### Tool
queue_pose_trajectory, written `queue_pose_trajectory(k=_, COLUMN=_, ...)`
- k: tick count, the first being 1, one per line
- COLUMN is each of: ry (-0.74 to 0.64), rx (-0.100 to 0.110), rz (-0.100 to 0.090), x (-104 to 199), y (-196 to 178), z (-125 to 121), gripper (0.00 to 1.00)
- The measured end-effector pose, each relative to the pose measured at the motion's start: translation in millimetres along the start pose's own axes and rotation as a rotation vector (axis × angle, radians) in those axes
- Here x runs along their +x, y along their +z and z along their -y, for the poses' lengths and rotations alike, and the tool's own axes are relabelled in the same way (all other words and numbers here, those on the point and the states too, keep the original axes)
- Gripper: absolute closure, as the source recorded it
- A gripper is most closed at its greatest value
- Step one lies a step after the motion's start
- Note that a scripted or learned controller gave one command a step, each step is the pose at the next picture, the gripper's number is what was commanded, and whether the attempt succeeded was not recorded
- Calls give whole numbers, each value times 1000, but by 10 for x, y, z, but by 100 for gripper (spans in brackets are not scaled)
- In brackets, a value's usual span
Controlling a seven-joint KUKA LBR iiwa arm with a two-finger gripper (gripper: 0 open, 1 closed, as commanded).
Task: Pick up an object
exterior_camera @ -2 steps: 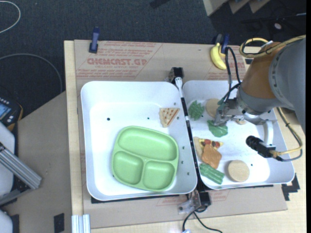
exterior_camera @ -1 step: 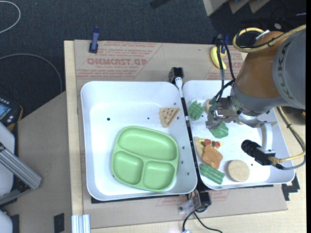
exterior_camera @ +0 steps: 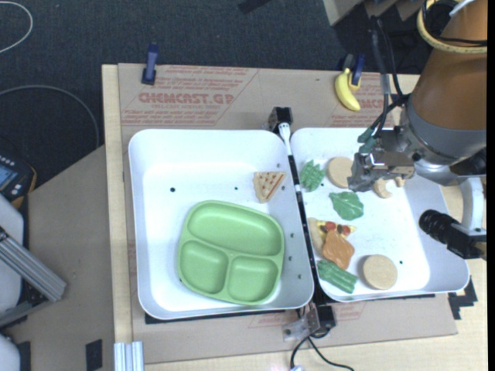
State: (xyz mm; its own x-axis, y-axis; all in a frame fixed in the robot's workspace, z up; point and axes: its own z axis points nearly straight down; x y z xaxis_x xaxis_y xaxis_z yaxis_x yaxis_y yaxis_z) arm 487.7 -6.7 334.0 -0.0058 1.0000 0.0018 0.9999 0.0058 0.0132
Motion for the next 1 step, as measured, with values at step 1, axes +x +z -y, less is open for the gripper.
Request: queue_pose_trajectory(k=1, ry=-6, rx=13, rz=-1, x=1182, y=107, z=86, gripper=100)
